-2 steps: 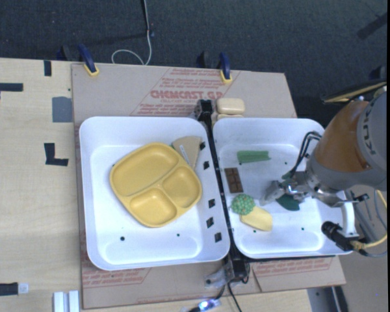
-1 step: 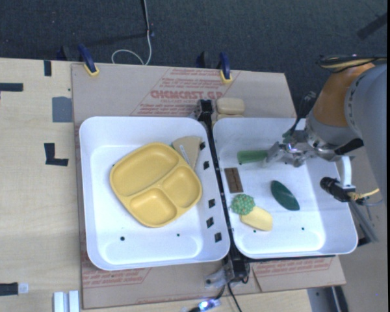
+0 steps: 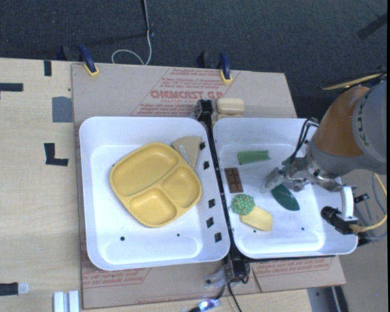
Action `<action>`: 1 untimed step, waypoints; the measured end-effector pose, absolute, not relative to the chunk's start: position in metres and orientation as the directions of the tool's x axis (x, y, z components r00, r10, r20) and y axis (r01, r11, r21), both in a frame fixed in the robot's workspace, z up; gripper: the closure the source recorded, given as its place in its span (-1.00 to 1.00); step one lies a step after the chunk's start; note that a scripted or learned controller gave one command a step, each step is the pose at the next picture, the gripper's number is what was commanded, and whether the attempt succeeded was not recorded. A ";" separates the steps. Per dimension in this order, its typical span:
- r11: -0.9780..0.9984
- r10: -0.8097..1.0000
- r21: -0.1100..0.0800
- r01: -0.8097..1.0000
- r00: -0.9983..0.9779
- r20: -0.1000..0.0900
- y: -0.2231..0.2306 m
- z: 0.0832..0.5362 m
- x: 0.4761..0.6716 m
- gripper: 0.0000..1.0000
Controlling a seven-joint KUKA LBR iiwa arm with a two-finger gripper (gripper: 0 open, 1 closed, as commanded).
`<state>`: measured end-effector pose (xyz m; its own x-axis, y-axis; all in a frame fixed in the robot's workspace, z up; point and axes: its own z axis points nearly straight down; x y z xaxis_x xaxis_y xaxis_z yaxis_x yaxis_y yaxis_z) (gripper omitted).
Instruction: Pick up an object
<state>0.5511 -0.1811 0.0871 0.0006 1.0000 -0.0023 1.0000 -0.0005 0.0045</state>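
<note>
Camera view: the gripper (image 3: pixel 281 182) sits low in the right bin (image 3: pixel 312 247), its jaws hard to tell open or closed. A dark green object (image 3: pixel 286 197) lies touching it at five o'clock.

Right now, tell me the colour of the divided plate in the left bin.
Yellow. The divided plate shows plainly in the camera view, lying in the left bin.
</note>
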 end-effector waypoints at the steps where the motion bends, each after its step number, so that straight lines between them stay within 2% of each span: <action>1: 0.002 1.000 0.003 1.000 -0.002 0.005 -0.179 0.098 0.554 1.00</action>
